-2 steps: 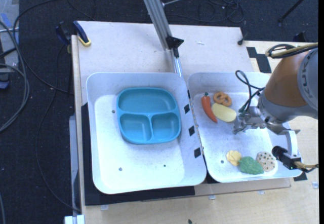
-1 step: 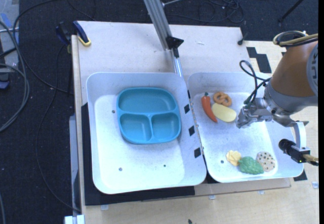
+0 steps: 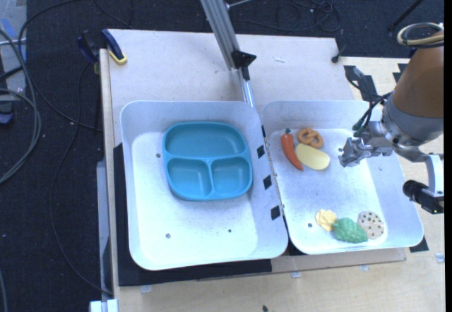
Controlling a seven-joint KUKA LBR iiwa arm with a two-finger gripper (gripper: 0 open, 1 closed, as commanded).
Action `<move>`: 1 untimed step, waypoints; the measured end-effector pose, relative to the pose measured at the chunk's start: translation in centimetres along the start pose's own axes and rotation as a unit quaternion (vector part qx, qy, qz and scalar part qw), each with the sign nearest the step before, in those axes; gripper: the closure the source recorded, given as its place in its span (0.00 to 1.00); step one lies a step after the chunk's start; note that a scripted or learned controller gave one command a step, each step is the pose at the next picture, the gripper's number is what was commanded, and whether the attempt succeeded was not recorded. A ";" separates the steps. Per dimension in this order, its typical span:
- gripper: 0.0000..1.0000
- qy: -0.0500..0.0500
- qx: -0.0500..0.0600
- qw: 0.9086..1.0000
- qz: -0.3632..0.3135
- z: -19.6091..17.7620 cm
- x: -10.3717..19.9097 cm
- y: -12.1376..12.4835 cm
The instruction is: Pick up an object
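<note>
Plastic play food lies scattered in the right bin [image 3: 395, 183], a shallow white tray with rounded corners and a faintly speckled floor. Near its upper left sit a slim orange-red carrot [image 3: 291, 152] with a green tip, a smooth pale yellow oval potato [image 3: 313, 157] touching the carrot's side, and a knotted brown pretzel [image 3: 310, 137] just above the potato. Toward the bin's front edge lie a small lumpy yellow piece [image 3: 325, 219], a bumpy green broccoli [image 3: 349, 231] beside it, and a round tan cookie [image 3: 370, 224] dotted with dark chips, touching the broccoli's right side.

The gripper [image 3: 351, 153], a cluster of grey metal parts on the arm's rounded grey and orange wrist, hangs over the right bin to the right of the potato, apart from it. Whether it is spread or closed cannot be told at this angle, and nothing is visibly held.

The left bin [image 3: 141, 233], of the same white material, holds a glossy blue divided plate [image 3: 207, 160] with three compartments and soft rounded corners.
</note>
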State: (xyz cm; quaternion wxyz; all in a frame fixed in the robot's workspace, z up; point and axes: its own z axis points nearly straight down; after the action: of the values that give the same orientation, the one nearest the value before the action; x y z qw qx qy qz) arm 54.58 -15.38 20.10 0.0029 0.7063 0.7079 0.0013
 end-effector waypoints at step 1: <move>1.00 0.000 -0.001 1.000 0.000 -5.3 0.0 0.2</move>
State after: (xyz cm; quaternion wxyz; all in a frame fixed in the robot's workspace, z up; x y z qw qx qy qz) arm 54.74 -15.41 25.44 0.0034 0.7060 0.7082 0.0016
